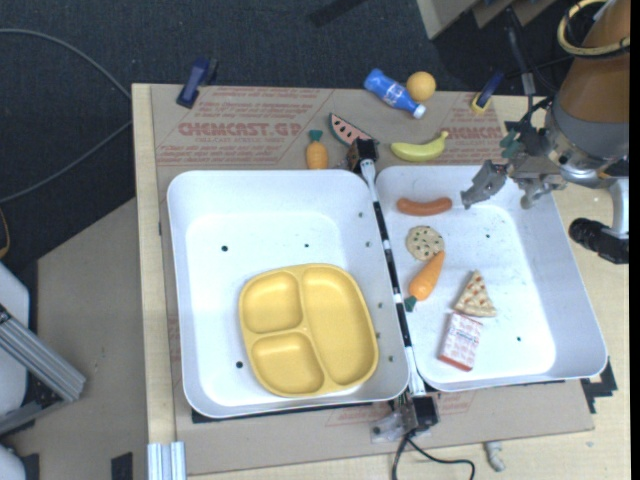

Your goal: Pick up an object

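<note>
The right bin holds a sausage, a cookie, a carrot, a pizza slice and a red and white packet. My gripper hangs over the bin's far right part, to the right of the sausage. Its two fingers stand spread apart, one toward the sausage and one to the right. Nothing sits between them.
The left bin bears a yellow divided plate. Behind the bins on the board lie a banana, a blue bottle, an orange, a watermelon slice and a small carrot-like toy.
</note>
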Tool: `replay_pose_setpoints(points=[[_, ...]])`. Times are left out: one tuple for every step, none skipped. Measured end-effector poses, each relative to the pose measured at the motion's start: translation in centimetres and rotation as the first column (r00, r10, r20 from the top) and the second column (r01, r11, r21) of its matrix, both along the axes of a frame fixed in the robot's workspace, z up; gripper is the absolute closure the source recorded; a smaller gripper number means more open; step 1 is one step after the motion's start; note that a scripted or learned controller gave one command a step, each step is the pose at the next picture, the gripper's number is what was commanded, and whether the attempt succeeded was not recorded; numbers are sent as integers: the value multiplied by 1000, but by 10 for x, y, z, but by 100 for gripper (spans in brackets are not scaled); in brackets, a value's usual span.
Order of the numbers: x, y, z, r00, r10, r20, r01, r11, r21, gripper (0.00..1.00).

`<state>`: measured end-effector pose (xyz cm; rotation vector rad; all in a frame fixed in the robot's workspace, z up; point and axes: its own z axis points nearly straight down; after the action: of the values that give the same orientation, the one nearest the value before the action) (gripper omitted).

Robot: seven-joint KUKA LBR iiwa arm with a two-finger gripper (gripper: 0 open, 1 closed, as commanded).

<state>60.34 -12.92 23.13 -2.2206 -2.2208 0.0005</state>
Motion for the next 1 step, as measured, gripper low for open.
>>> replay_pose_setpoints(points=[[4,33,-125,1000,1,-5,-1,1000,1,0]])
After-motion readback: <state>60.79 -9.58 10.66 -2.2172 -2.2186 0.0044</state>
